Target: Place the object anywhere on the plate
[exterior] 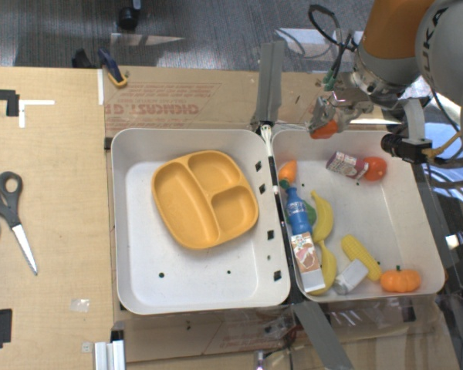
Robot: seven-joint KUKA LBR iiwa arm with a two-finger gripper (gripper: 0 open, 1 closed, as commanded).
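A small orange-red object (pixel 324 129) is being held at the tip of the hand (pixel 328 122), above the far-left corner of the right bin (pixel 424 230). It appears pinched between the fingers, though the contact is small and partly hidden. What it is cannot be told; likely a light toy food piece, probably stiff plastic and smooth, so slipping is being judged possible. A grip across its middle seems best.

The yellow divided plate (pixel 206 197) is lying in the left bin (pixel 131 245), with three compartments, all bare. The plate is well apart from the hand, to its left and nearer.

The right bin is holding a blue bottle (pixel 297 214) along its left wall, a small orange piece (pixel 288 170) at the bottle's far end, two bananas (pixel 322 216), a corn cob (pixel 360 256), a grey block (pixel 350 276), a small pumpkin (pixel 401 280), a red tomato (pixel 375 168) and a small carton (pixel 345 164) touching it.

Scissors (pixel 11 214) are lying on the counter (pixel 46 284), far left.
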